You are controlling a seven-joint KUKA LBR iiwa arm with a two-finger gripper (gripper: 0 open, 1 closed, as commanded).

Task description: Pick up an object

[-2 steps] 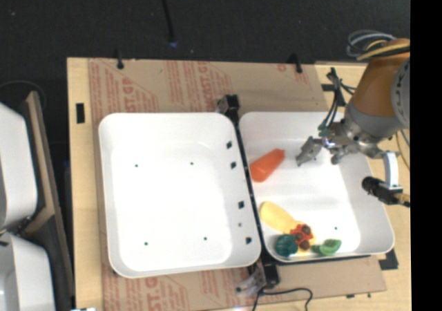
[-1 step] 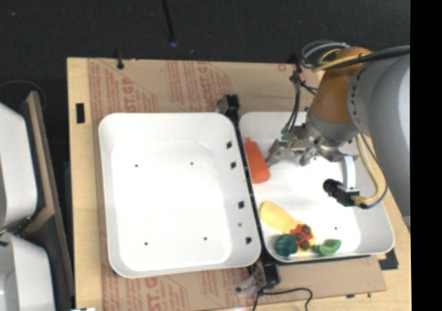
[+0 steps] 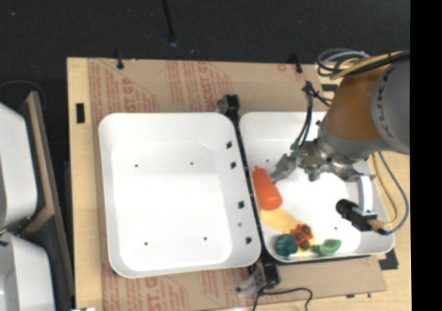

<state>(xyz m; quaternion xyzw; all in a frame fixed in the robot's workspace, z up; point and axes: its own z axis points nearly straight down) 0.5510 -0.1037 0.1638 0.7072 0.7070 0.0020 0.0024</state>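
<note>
- The claw (image 3: 284,166) is seen low over the right bin (image 3: 276,123), right of centre in the frame, its grey fingers spread open and nothing caught between them.
- The orange cylinder (image 3: 266,189) is found just below and left of the fingertips, lying against the bin's left wall; whether metal touches it cannot be told from this angle.
- Lower down, a yellow piece (image 3: 278,218) is tucked under the orange one, with a small red object (image 3: 301,233), a teal object (image 3: 286,244) and a green object (image 3: 327,247) crowded into the bottom corner.
- The clutter is judged to favour the orange cylinder as target: it sits highest and freest of the heap.
- The wall beside it is a likely hazard, since one finger must be slipped between rim and cylinder.
- The left bin (image 3: 124,164) is left untouched on the counter (image 3: 155,85).
</note>
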